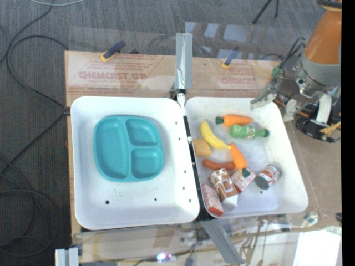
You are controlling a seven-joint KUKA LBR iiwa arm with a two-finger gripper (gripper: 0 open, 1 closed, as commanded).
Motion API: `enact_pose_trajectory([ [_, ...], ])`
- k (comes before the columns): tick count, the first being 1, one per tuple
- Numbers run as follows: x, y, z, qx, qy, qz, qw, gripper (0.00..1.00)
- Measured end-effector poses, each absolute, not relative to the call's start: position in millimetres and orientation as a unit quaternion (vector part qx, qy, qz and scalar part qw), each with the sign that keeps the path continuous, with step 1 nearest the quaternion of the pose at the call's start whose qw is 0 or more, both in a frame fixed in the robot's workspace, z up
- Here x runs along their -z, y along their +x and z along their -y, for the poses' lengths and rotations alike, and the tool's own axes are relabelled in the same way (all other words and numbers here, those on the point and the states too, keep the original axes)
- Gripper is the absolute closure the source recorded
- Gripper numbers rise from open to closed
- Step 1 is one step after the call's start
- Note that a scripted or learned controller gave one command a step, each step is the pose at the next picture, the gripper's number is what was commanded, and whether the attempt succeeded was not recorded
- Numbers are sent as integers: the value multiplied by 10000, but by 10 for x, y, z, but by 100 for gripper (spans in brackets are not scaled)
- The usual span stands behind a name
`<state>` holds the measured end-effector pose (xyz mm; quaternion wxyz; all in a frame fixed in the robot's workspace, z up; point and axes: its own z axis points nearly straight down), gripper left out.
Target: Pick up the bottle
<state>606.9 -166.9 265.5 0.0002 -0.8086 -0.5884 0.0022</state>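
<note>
The green bottle (248, 131) lies on its side in the right bin (288, 148), near the back, just below an orange carrot (234, 119). My gripper (276, 104) hangs over the bin's back right corner, up and to the right of the bottle and apart from it. Its fingers are spread open with nothing between them. The grey arm with its orange band (326, 35) rises behind it at the right edge.
The right bin also holds a banana (212, 136), a second carrot (237, 155), a sausage (219, 164), a bread piece (202, 147), small cartons (222, 184) and a can (268, 176). A teal divided plate (128, 147) sits in the left bin (83, 204).
</note>
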Motion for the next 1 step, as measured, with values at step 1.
enact_pose_trajectory([
  [1,-1179,6312,1822,-31,-8212,5706,13,0],
])
